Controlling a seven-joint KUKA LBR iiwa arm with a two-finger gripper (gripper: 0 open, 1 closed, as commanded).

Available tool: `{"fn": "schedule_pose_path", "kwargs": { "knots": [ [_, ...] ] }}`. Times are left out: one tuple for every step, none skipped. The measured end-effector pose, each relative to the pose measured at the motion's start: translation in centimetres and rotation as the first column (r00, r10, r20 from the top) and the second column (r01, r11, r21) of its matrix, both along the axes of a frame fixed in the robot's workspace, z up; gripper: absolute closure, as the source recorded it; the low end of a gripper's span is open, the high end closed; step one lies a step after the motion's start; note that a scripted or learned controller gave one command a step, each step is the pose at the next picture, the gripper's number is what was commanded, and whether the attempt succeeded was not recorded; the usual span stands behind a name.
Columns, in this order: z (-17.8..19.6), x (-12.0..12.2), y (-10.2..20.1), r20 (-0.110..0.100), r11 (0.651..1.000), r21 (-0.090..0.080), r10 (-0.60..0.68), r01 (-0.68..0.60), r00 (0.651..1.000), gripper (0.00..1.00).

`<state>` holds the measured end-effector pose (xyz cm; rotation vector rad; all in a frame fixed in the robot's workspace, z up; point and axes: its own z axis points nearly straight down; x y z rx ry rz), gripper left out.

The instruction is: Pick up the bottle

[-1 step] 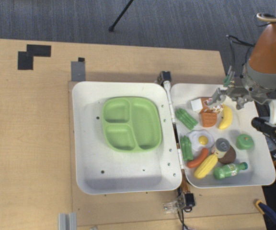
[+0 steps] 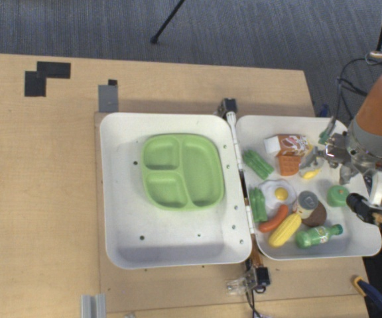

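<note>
The bottle (image 2: 318, 236) is green with a pale label. It lies on its side near the front edge of the right bin (image 2: 367, 249), its cap pointing right. My gripper (image 2: 342, 165) hangs over the right side of that bin, beyond the bottle and a little to its right, well apart from it. Nothing shows in the gripper.
Around the bottle lie a yellow corn cob (image 2: 284, 230), a carrot (image 2: 272, 220), a brown can (image 2: 310, 208), a fried egg (image 2: 278, 193), a small green piece (image 2: 337, 195), a banana (image 2: 310, 173) and an orange carton (image 2: 289, 162). The left bin holds a green divided plate (image 2: 182, 171).
</note>
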<state>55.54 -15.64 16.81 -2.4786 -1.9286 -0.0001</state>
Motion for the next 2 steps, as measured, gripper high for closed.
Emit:
{"fn": "schedule_pose_path", "kwargs": {
  "knots": [
    [10.3,-0.3,-1.0,0.005,0.99,-0.002,-0.143,0.143,0.99,0.0],
    [11.3,-0.2,-0.9,0.007,0.991,-0.002,-0.135,0.135,0.991,1.0]
  ]
}}
